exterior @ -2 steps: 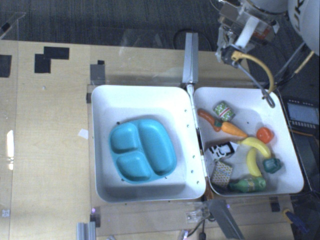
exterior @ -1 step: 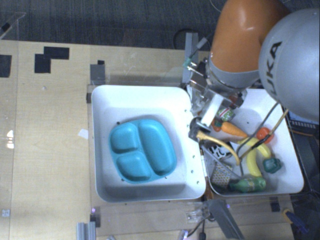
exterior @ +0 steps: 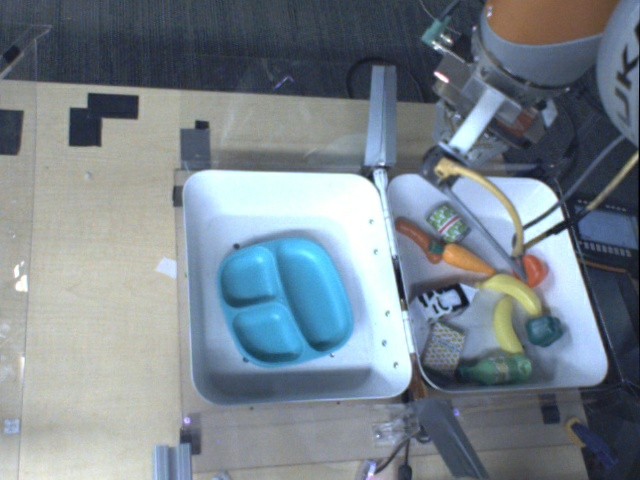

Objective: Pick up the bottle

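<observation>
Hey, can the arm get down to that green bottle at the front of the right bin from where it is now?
Probably yes. The green bottle lies on its side at the right bin's near edge with nothing on top of it. The banana and a small teal object sit close behind it, so a careless descent could bump them.
</observation>
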Controlling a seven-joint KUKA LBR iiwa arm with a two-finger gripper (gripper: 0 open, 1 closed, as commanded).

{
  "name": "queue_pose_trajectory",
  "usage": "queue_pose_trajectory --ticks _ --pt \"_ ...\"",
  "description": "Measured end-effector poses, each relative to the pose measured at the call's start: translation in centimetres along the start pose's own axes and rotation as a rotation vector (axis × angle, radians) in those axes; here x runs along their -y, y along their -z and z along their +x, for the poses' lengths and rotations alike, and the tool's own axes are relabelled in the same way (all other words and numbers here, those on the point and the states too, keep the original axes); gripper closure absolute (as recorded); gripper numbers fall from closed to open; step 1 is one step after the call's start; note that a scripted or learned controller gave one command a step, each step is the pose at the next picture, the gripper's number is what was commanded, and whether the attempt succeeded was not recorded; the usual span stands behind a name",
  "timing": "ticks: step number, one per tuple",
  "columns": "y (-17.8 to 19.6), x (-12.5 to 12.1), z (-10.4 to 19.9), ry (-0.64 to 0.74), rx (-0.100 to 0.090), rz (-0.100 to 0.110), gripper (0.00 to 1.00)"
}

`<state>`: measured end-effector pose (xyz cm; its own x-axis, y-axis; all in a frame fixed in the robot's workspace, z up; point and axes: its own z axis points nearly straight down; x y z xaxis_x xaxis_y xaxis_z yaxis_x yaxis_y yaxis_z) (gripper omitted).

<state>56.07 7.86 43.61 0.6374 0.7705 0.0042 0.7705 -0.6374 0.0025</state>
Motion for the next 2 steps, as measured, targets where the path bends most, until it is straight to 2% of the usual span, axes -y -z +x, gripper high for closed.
queue_pose_trajectory --ticks 1,2 --pt "0.0 -6.5 1.2 -0.492 -0.001 0.000 1.00" --pt "-10.5 -2.7 2.3 -0.678 0.001 0.001 1.00"
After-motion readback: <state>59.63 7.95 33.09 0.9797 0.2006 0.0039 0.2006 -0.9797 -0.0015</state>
